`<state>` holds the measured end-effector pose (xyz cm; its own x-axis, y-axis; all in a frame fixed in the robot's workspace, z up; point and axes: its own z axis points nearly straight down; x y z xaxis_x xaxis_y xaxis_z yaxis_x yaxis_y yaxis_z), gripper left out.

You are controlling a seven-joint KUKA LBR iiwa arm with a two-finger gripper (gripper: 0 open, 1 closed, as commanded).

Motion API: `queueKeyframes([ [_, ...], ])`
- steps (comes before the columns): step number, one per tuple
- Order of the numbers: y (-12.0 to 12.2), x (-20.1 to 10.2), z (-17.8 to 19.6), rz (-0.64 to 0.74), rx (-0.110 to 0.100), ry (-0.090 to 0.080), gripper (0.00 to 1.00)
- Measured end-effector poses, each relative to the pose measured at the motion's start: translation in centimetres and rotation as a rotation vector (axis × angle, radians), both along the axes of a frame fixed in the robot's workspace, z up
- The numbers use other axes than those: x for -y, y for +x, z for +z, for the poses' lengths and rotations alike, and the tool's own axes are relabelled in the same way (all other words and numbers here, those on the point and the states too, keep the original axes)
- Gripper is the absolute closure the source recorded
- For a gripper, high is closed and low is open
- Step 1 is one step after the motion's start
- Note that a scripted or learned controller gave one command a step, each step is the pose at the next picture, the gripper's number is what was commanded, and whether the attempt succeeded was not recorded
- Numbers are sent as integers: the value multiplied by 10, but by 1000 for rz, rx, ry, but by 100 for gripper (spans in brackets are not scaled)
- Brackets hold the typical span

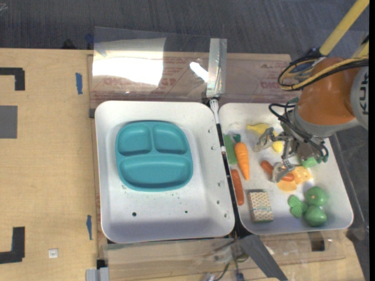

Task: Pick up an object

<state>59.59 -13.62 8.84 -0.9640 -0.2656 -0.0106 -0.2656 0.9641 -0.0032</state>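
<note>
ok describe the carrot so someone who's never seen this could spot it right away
Look in the right-hand white bin, along its left wall beside the divider. The carrot lies there lengthwise, orange with a green top pointing away from the camera. The thinner, redder stick just below it has no green top.

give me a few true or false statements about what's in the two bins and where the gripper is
1. The teal plate lies in the left bin. True.
2. The carrot lies in the left bin. False: it lies in the right bin, near the wall between the bins.
3. The gripper is over the right bin. True.
4. The green toys sit at the right bin's far edge. False: they sit near its front right corner.
5. The left bin holds several toys. False: it holds the plate alone.
</note>
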Motion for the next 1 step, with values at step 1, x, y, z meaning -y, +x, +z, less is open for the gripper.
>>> queueKeyframes([
  [1, -17, -37, 1, -58, 2, 1, 0],
])
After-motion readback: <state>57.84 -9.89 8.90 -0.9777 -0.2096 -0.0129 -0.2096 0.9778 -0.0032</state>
